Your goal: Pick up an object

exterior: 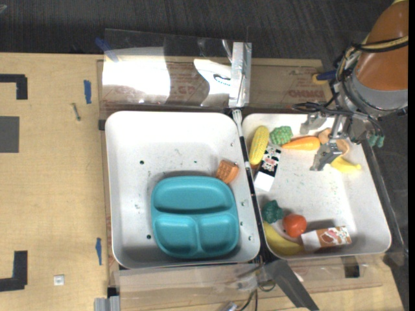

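Hovering over the far right corner of the right bin (369,193), the gripper (329,153) points down with nothing between its fingers; from here I cannot tell how wide they stand. A carrot (302,144) lies just to its left, long axis running left to right, thick end nearest the gripper, and a yellow piece (344,164) sits just beside it on the right. This bin also holds a corn cob (258,144), a green broccoli piece (281,135), a small black-and-white carton (268,166), a tomato (295,225), a banana (280,240) and a juice box (329,237). In the left bin (130,173) rest a teal divided tray (194,217) and a small orange piece (227,171).
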Controlling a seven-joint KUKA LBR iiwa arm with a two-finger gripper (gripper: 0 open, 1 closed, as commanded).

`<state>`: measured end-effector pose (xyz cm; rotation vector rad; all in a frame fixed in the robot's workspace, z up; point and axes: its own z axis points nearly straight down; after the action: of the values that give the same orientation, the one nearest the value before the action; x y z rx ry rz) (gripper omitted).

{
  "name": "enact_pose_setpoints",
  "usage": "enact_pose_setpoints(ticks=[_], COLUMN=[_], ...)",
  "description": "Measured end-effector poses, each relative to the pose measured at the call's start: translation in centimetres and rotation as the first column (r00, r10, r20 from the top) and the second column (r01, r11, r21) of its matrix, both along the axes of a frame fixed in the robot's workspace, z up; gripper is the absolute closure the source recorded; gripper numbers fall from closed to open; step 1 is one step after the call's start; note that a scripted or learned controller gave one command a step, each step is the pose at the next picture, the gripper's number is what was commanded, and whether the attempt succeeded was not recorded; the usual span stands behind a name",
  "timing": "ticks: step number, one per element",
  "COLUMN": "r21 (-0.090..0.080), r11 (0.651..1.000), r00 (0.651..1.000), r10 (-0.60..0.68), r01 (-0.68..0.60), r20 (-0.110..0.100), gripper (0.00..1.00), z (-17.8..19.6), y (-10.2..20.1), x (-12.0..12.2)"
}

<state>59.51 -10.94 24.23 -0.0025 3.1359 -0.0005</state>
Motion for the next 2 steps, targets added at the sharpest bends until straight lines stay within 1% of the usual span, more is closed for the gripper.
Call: enact_pose_setpoints(ticks=[1,2], r21=[0.002,-0.001], r11=[0.997,0.996], r00=[0.997,0.996], r10=[0.081,0.093], r01=[-0.08,-0.093], r20=[-0.009,0.007], gripper=[0.0,0.0], z=[-13.1,-15.3], y=[0.5,-0.9], x=[-4.3,-8.3])
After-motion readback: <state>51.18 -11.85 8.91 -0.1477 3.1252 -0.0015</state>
